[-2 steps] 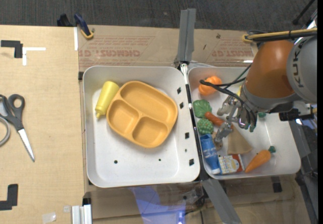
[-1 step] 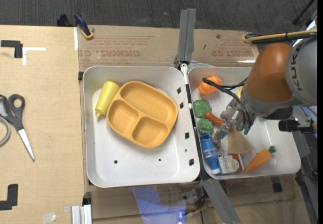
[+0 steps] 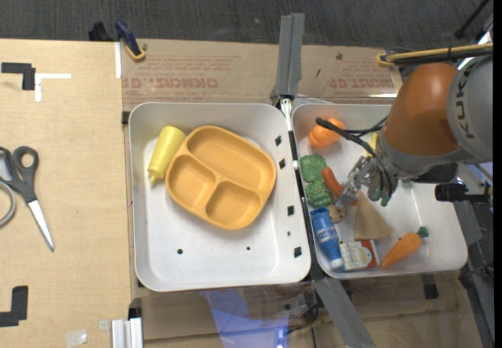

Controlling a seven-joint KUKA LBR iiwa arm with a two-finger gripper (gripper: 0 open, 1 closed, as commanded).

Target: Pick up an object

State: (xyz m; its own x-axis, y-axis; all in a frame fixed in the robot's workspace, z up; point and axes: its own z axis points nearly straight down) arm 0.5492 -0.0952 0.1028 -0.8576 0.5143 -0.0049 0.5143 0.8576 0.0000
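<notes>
1. Looking down from the camera view, the gripper (image 3: 362, 186) hangs low inside the right bin (image 3: 447, 256), with the grey arm and its orange band above it reaching in from the right.
2. Whether the jaws are released or clenched cannot be told: the metal tips are small and tangled against the clutter, and nothing is visibly held between them.
3. The likeliest target, by my judgement, is the tan cone-shaped piece (image 3: 370, 221), which lies just below the gripper, its point towards the tool and its wide end towards the bin's near wall.
4. A small red piece (image 3: 332, 181) lies just to the gripper's left, its long axis running slantwise, beside two green toys (image 3: 315, 180).
5. Further off in the same bin sit an orange fruit (image 3: 325, 134) at the far end, a blue tube (image 3: 325, 237) near the left wall, and a carrot (image 3: 402, 248) towards the near right corner.
6. The left bin (image 3: 157, 260) holds a yellow divided plate (image 3: 216, 176) and a yellow bottle (image 3: 165, 152), well apart from the gripper.
</notes>
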